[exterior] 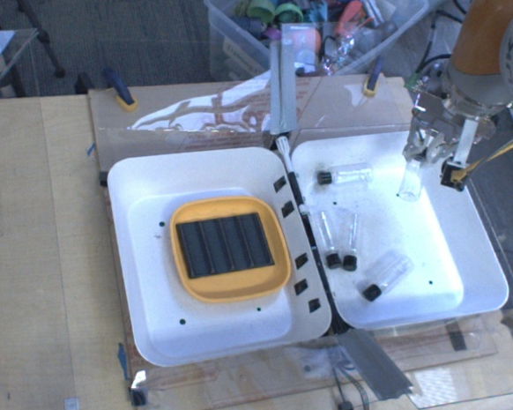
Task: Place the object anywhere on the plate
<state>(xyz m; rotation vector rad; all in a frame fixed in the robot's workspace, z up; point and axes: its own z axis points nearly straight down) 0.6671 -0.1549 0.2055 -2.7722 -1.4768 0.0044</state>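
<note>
Camera view: tool [430, 146] blurred over right bin [472, 253]; cannot tell its state.

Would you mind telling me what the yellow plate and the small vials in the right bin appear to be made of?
The yellow plate looks like matte moulded plastic, with an evenly coloured rim; its dark ribbed centre may be rubber or plastic. The vials look like clear glass or plastic, since the white right bin shows through them; their black caps seem plastic. One vial sits by the gripper.
</note>
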